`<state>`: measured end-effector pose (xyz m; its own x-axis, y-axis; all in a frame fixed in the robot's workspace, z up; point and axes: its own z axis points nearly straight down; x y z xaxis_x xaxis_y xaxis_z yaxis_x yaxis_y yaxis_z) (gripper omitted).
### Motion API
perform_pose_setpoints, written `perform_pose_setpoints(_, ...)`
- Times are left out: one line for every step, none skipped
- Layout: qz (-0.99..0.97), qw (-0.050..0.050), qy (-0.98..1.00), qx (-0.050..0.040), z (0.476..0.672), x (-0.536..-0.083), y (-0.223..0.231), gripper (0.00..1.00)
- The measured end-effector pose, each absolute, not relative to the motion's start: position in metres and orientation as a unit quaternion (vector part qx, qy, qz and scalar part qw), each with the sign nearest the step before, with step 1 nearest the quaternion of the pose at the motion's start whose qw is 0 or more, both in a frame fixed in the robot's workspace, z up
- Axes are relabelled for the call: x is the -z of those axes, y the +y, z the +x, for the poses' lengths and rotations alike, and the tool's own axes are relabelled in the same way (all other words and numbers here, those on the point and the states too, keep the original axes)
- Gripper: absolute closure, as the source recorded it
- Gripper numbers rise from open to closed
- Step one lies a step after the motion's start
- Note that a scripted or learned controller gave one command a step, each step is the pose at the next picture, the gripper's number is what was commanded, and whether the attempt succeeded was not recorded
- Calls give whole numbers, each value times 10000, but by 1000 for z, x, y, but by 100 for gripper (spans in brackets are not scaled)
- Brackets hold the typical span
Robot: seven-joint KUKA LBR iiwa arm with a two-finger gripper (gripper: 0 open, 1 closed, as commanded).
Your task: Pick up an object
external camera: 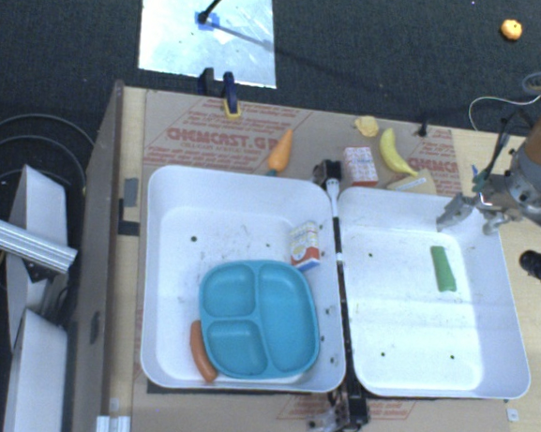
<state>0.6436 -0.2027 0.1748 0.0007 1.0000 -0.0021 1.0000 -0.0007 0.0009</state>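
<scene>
Two fingers of your gripper (471,214) were spread apart with nothing between them, over the right bin's (483,370) rim at one o'clock. The green block (443,269) lay in that bin, near the fingers at their seven o'clock. The left bin (169,249) held a blue plate (257,317).

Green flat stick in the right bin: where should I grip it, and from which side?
Probably grip the flat green plastic stick at mid-length, descending from above with the fingers across its narrow width. It lies flat on the right white bin floor with open space along both long sides.
</scene>
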Motion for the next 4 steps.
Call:
perform_pose_setpoints(7068,-10,7074,8,627,-109,-203,0)
perform_pose_setpoints(7068,5,7075,3,621,-84,-206,0)
perform_pose_setpoints(7068,25,7074,-15,622,-96,-206,100)
perform_pose_setpoints(7016,25,7126,-48,637,-191,-62,100)
